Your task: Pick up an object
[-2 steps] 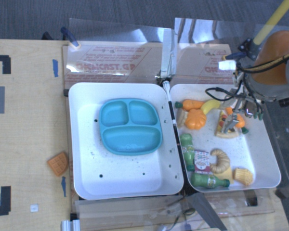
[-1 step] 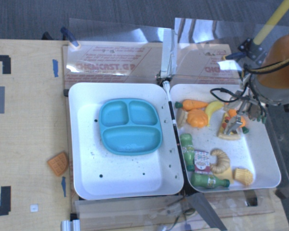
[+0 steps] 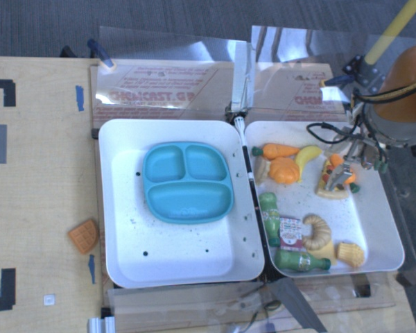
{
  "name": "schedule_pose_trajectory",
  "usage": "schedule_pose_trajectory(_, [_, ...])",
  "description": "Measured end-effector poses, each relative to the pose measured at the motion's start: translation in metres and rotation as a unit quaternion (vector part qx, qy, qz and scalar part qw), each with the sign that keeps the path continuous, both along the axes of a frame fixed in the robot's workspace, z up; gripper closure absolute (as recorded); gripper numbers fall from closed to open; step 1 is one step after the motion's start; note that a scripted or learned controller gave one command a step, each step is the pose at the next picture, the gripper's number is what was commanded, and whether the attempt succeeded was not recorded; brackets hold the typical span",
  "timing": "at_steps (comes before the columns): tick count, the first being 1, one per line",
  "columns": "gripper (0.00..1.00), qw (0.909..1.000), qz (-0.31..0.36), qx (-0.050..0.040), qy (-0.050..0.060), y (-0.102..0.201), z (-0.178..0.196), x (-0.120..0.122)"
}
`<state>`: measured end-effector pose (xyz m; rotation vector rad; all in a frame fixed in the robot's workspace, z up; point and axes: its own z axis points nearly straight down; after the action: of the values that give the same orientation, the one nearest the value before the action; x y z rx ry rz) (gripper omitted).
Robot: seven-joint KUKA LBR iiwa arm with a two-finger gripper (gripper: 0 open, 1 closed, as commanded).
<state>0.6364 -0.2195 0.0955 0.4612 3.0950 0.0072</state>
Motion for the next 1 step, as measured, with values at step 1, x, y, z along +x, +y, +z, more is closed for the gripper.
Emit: schedule_pose_trajectory(1, [0.0, 0.999, -0.045, -0.0014, -0.003, -0.0025, 0.0008, -0.006])
